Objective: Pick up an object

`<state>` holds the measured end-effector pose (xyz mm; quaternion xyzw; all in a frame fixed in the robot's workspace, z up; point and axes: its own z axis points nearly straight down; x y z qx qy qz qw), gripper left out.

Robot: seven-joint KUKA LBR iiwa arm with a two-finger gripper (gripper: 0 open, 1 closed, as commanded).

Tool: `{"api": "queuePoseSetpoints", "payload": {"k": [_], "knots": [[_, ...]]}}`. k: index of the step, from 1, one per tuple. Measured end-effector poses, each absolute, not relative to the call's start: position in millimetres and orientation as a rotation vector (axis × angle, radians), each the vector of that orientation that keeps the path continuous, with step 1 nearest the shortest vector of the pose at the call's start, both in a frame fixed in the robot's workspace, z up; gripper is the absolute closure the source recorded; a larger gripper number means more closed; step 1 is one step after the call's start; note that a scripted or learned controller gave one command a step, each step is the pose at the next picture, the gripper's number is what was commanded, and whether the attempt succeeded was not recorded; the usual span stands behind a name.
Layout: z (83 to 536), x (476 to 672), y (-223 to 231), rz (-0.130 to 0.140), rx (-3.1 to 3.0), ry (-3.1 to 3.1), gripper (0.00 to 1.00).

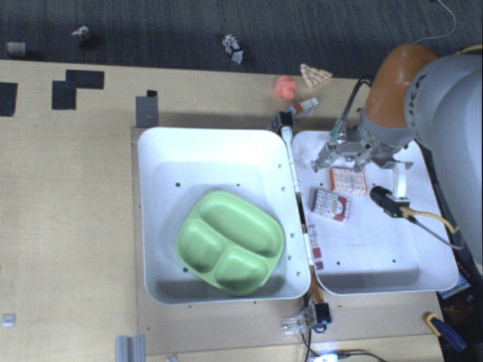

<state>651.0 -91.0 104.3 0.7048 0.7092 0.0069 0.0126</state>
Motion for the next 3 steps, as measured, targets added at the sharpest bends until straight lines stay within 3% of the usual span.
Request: {"api": "queuePoseSetpoints", "payload": {"k": [1, 2, 3], "knots": [[116, 652.5, -90, 0.028, 2.192, 2.211, 1.00], [116, 652.4, -90, 0.027, 2.192, 2.211, 0.00], [87, 585.0, -95, 0.007, 2.215, 2.219, 0.00]]}}
